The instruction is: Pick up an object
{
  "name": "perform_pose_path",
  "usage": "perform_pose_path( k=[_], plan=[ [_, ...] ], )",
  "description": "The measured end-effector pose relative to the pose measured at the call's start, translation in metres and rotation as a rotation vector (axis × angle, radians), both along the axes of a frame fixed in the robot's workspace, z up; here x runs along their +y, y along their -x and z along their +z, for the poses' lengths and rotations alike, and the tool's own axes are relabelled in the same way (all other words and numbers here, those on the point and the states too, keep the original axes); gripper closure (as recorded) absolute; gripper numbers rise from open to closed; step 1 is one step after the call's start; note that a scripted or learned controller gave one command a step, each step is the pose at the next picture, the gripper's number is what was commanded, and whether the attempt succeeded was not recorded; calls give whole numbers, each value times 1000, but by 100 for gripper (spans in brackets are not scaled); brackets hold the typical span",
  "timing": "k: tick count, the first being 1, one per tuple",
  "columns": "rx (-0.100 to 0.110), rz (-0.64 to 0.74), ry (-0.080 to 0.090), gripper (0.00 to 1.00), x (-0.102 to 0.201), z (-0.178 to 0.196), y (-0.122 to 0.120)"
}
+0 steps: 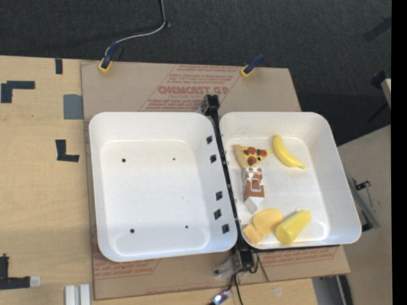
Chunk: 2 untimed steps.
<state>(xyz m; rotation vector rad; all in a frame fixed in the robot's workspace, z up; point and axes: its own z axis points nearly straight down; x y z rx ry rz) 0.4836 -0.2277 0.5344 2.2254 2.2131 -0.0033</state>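
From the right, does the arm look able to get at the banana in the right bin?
Probably yes: the banana lies apart from the other items, on bare floor of the right bin, with nothing over it.

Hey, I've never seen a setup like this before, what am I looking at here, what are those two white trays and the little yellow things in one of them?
This is a robot workbench, seen by one camera fixed above it and looking down at a slant. Two shallow white bins sit side by side on a cardboard sheet.

The left bin shows a bare white floor. The right bin holds small toy-like items: a banana, a pizza slice, a brown and white piece, a yellow cylinder and an orange-yellow lump.

The job is to pick up one object. Nothing is being held in this picture; all the items lie in the bin.
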Motion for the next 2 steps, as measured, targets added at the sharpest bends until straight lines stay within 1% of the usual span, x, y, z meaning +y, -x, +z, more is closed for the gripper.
perform_pose_path(
  k=[1,2],
  plan=[
    [12,10,-8,100,62,-116,0],
    [-8,21,-5,100,178,-31,-1]
  ],
)
